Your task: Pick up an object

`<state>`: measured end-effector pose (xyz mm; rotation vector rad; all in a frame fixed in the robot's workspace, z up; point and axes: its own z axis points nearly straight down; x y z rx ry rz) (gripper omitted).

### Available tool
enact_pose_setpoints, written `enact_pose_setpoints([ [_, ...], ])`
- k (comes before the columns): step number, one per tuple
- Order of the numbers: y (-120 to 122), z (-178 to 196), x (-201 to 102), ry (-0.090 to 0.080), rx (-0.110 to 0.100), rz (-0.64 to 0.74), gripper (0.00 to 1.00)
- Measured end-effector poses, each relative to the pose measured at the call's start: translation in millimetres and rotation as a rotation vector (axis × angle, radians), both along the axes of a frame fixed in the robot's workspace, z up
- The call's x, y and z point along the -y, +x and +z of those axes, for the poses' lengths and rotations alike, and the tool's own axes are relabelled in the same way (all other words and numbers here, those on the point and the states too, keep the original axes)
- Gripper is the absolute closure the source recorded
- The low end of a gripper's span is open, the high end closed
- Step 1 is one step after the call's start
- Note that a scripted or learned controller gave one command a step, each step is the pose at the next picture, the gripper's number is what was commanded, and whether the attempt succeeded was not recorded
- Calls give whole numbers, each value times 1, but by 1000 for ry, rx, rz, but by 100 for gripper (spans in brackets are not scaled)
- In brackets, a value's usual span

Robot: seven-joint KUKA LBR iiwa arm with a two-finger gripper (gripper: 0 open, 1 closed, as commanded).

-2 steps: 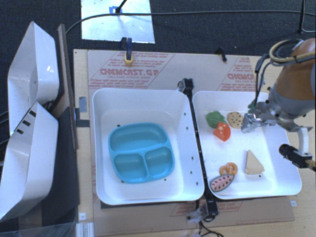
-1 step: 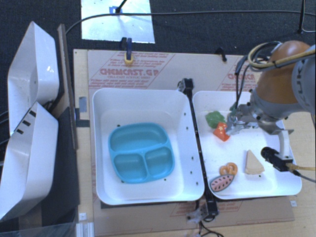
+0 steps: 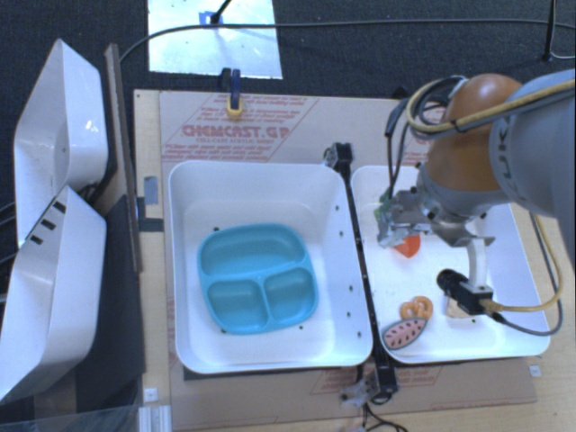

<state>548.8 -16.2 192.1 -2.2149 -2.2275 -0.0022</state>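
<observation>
You've got the gripper (image 3: 393, 226) down inside the right bin (image 3: 513, 255), at its left side, about midway between the far and near walls. The arm (image 3: 535, 133) comes in from the right and covers the bin's far right corner.

Gripper state: can't tell from this angle. The wrist body blocks the view, so you can't call it released or clenched, and nothing is visibly held.

Closest candidate for the pick is the small orange piece (image 3: 409, 247). It lies on the bin floor just beside the gripper, on its near-right side. Whether the two are touching or only close, can't tell.

Other items in the right bin:
- pretzel (image 3: 417, 309), near the near-left corner, well apart from the gripper
- melon slice (image 3: 401, 334), just beside the pretzel on its near-left side, close to the near wall

In the left bin (image 3: 261, 192) you have one blue divided plate (image 3: 256, 277), flat on the floor, left of centre and turned slightly.

Both bins sit side by side on a brown board (image 3: 270, 124) with red print. A blue and yellow clamp (image 3: 234, 93) sits on its far edge. Two spare white bins (image 3: 54, 241) lie off the bench to the left, tilted.
</observation>
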Motion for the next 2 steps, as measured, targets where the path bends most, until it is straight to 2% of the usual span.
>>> enact_pose_setpoints([
  [1,0,19,-48,0,1,-1,100],
  [2,4,18,-105,0,0,0,100],
])
